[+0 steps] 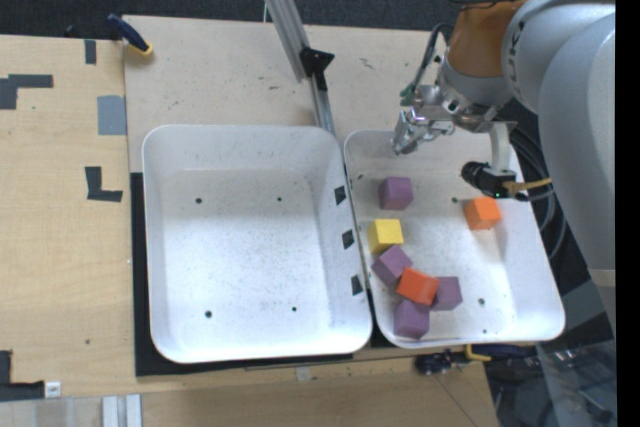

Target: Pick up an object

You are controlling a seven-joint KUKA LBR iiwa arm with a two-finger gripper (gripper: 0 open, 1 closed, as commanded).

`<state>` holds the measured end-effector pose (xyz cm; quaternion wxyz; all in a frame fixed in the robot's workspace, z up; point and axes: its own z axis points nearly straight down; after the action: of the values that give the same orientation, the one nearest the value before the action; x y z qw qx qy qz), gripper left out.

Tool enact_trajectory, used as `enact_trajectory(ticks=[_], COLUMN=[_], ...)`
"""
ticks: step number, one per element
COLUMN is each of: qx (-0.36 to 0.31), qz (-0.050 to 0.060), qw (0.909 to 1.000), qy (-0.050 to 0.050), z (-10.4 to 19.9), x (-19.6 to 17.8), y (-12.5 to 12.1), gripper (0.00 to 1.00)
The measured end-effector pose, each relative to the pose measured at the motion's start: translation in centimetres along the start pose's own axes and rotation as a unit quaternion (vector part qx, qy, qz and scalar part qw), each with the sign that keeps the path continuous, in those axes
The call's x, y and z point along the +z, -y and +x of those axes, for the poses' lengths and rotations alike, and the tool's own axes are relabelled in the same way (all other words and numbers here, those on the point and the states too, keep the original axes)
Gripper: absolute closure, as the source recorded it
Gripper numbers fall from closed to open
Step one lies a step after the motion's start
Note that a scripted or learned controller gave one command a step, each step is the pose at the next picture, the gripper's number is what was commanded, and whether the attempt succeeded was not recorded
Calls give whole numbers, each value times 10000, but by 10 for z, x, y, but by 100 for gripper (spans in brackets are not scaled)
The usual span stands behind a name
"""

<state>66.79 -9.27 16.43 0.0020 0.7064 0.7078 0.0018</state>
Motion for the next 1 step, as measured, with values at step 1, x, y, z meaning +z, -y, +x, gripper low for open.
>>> enact_trajectory(ticks=[1], qx=[4], qz=[3], qw=[10000], qy=[5], z=[-9], x=[-53], y=[0], gripper=[100])
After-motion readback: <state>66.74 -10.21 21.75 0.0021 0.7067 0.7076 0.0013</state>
